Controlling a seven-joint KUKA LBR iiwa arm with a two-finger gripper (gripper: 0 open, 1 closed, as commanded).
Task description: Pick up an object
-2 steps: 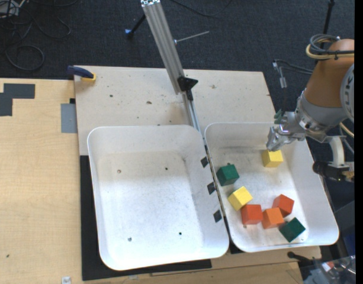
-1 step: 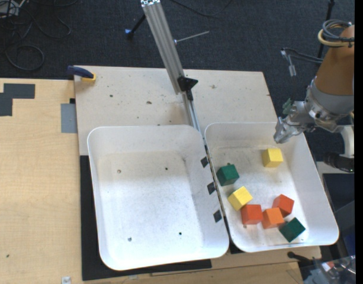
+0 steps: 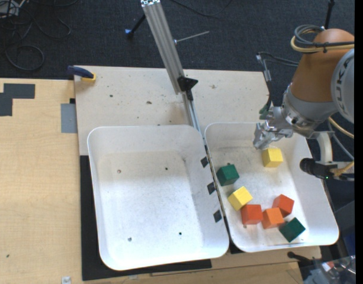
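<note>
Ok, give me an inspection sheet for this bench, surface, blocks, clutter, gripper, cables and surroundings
Surface: pale bench bearing two shallow white bins, left bin and right bin, side by side.
Job's things: all in the right bin: yellow block just below the gripper, green block, second yellow block, three orange-red blocks clustered, dark green block.
Clutter: blue and yellow clamp at the bench's far left corner.
Grippers: gripper above the right bin's far end; nothing visibly held.
Cables: black cables on the floor, far left; loops on the arm.
Surroundings: dark carpet, slanted aluminium bar.
</note>
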